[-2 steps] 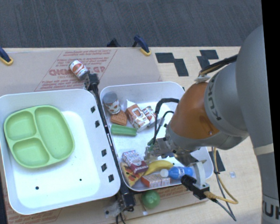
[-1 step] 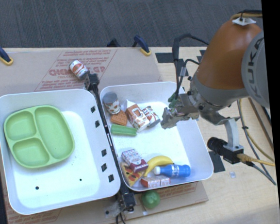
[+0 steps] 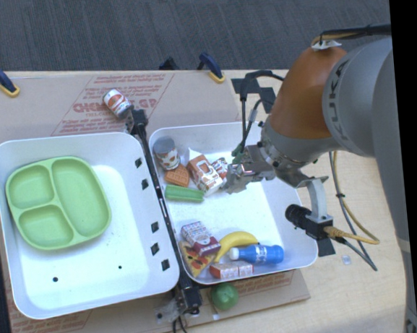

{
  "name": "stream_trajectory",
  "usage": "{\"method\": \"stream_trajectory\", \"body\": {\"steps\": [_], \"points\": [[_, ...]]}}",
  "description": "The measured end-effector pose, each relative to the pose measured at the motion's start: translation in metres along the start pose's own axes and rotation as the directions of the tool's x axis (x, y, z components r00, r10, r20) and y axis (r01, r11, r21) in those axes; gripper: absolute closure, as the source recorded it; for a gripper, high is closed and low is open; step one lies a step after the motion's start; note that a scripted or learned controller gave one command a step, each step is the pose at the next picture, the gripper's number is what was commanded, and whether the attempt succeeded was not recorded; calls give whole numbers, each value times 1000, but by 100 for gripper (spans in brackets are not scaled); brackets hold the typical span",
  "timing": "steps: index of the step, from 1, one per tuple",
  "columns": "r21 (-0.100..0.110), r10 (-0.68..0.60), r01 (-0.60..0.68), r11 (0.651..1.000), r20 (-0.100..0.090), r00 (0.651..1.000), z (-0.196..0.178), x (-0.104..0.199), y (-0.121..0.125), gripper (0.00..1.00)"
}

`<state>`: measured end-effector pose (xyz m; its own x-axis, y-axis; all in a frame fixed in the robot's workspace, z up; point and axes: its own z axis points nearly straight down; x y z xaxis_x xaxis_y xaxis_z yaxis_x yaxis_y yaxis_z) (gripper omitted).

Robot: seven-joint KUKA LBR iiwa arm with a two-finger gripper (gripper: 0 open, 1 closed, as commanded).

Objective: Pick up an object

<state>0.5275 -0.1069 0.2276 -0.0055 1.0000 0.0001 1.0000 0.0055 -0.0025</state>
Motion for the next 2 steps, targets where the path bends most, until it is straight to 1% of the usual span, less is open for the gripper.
{"method": "stream_trajectory", "body": {"steps": [1,2], "points": [[-3,-1,1,1000,0,1000,-26,11,-7,100],[0,-3,3,1000,1,1000,16,6,32,100]]}}
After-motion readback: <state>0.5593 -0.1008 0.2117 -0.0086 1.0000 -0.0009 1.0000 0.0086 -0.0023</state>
